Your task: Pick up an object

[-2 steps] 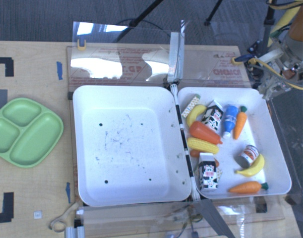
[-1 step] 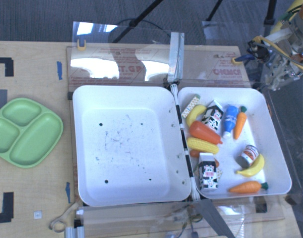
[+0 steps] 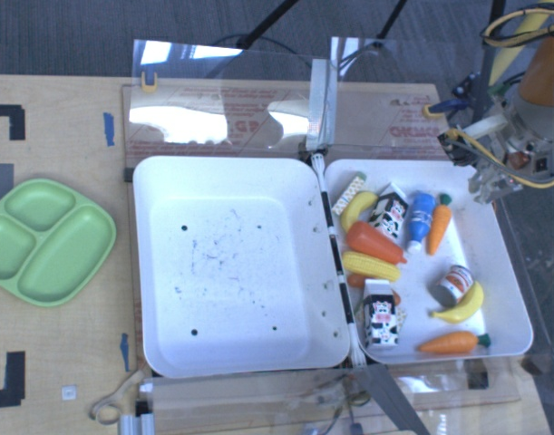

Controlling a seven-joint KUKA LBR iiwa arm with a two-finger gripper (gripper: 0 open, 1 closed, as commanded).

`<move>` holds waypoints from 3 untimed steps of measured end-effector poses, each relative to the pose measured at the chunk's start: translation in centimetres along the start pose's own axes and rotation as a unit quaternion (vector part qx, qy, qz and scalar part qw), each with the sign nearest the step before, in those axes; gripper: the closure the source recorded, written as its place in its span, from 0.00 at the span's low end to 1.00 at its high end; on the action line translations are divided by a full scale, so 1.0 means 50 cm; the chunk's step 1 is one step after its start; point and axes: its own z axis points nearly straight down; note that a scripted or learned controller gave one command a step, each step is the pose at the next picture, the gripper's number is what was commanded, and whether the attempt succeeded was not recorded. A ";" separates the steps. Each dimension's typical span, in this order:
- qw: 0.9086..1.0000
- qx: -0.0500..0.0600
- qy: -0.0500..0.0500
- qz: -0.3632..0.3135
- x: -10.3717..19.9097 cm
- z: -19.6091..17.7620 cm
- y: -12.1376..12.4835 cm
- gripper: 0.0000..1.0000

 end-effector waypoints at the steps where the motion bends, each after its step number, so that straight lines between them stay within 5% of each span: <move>1: 1.000 -0.001 0.002 0.002 0.015 -0.081 0.028 1.00; 3: 1.000 -0.001 0.002 0.001 0.017 -0.058 0.027 1.00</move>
